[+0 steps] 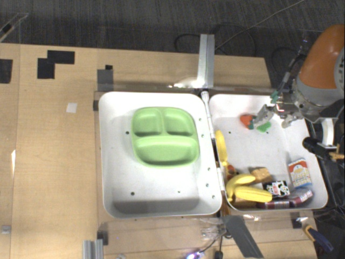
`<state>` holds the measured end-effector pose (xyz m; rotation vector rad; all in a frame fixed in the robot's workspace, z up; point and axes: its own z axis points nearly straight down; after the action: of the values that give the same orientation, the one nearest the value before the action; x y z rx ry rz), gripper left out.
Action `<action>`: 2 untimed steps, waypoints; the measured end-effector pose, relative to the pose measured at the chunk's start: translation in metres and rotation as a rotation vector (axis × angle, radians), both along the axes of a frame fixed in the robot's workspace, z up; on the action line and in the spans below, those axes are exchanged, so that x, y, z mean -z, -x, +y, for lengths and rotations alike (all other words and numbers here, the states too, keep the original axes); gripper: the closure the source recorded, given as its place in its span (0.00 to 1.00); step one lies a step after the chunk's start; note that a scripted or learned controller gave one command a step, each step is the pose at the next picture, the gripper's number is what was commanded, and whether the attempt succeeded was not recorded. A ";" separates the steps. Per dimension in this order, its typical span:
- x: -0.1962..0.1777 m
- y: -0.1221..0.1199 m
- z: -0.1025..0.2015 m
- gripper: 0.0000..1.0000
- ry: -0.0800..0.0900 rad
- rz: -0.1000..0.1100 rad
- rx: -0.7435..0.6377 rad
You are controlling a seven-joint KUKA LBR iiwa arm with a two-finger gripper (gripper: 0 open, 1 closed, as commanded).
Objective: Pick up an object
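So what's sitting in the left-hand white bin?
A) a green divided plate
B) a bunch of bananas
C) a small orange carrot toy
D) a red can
A: the green divided plate lies in the left bin, while the bananas and other small items lie in the right bin.

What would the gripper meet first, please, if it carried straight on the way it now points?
Probably the orange-and-green toy in the right bin: the gripper points down-left right at it. Depth is hard to judge from above, so it may already be touching.
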<state>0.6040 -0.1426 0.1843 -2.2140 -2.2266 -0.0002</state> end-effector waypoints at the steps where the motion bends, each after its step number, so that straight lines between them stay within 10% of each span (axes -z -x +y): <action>1: -0.012 0.027 -0.005 0.00 0.001 -0.003 -0.213; 2: 0.061 -0.065 0.008 0.00 0.000 -0.001 -0.125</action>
<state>0.6691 -0.1346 0.1238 -2.0715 -2.3607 -0.0008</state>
